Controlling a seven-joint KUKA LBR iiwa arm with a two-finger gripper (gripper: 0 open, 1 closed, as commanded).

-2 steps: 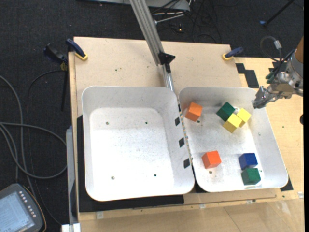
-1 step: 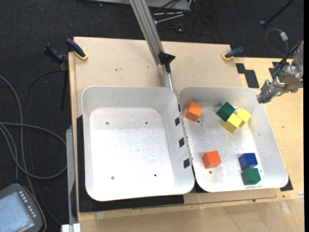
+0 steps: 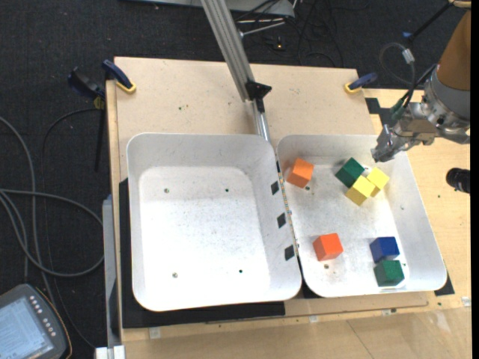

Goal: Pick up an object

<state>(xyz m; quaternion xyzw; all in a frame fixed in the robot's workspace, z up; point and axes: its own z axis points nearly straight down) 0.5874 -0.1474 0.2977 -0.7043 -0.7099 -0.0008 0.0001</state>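
The right bin (image 3: 419, 223) holds several small blocks. An orange block (image 3: 301, 173) lies near its upper left. A green block (image 3: 349, 173) touches a yellow block (image 3: 367, 185) in the upper middle. Lower down sit a red-orange block (image 3: 327, 246), a blue block (image 3: 384, 248) and a second green block (image 3: 389, 272). My gripper (image 3: 382, 152) hangs at the right bin's upper right, just above and right of the green and yellow pair, with nothing seen held in it.
The left bin (image 3: 142, 200) lies beside the right one, sharing a middle rim (image 3: 283, 208). A metal pole (image 3: 228, 40) slants down from the top to the bins' junction. Clamps (image 3: 120, 77) (image 3: 359, 83) grip the board's far corners.
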